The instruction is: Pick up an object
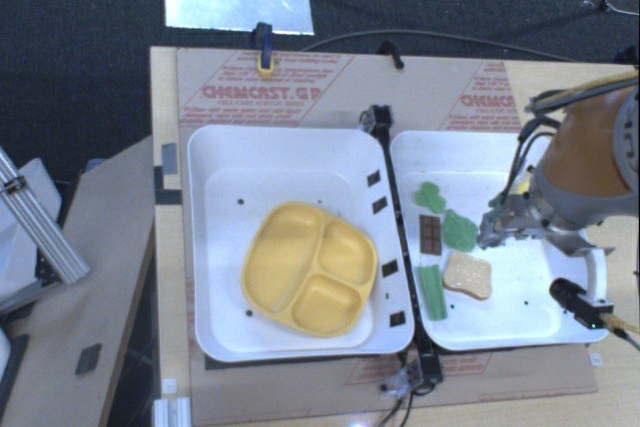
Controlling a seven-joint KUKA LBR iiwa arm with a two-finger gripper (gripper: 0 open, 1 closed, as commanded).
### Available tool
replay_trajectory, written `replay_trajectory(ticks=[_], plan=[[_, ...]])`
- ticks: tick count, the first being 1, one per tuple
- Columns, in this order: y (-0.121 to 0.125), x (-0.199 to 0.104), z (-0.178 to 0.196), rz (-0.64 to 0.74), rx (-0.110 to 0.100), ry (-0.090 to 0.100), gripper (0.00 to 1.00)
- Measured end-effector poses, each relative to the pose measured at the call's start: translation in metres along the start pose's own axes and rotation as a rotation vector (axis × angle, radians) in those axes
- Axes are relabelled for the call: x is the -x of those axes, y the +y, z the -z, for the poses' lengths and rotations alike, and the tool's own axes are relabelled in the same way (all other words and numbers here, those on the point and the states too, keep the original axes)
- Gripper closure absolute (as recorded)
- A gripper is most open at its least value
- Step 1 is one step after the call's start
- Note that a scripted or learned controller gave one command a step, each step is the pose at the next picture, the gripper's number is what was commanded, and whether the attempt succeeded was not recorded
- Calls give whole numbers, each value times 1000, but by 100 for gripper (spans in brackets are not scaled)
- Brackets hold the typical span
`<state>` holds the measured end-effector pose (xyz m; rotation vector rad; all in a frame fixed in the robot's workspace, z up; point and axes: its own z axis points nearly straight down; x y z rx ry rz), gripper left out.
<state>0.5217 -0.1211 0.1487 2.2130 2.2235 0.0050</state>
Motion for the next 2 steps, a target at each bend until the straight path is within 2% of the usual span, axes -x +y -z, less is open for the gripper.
replay_trajectory(ticks=[1,2], plan=[[0,2,64,0,3,-1,100],[1,2,77,0,-1,0,100]])
